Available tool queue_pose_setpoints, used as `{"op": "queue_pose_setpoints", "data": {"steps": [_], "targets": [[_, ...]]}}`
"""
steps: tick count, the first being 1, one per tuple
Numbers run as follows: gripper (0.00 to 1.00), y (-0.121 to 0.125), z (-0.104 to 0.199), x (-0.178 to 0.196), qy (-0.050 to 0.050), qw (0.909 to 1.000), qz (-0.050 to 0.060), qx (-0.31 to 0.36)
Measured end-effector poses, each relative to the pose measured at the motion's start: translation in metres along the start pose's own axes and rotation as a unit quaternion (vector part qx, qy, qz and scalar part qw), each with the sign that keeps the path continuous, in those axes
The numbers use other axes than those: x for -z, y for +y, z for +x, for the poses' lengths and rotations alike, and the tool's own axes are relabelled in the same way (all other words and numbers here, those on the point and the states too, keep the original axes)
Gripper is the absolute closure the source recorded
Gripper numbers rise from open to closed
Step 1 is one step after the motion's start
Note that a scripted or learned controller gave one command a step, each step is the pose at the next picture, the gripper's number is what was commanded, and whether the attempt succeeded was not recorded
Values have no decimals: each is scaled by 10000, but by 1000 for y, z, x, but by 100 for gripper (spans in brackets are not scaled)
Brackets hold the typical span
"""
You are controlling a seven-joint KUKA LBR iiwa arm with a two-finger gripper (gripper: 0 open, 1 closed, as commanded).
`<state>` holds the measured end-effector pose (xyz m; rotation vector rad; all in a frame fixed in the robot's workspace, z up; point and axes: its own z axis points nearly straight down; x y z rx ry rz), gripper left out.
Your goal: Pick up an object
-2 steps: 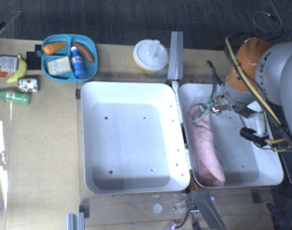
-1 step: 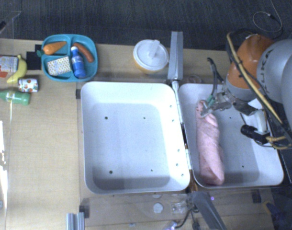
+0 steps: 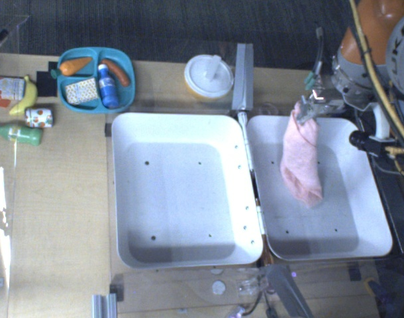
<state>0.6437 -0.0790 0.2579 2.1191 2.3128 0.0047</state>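
Observation:
A pink cloth (image 3: 303,158) hangs down over the right bin (image 3: 361,237), its top end pinched between the fingers of my gripper (image 3: 308,108). The cloth's lower end droops toward the middle of the bin floor; whether it touches the floor I cannot tell. My gripper sits near the bin's back edge, shut on the cloth's upper corner, with the grey and orange arm (image 3: 381,32) reaching in from the upper right.
The left bin (image 3: 182,191) lies beside the right one, with a metal divider (image 3: 242,78) at the back between them. A white lidded cup (image 3: 208,76) stands behind the bins. A blue tray (image 3: 96,78) of toy food, a banana (image 3: 23,97) and small items lie at far left.

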Motion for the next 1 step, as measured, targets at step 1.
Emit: {"op": "queue_pose_setpoints", "data": {"steps": [1], "targets": [[100,-4,-12,-64,6,9969,15,793]]}}
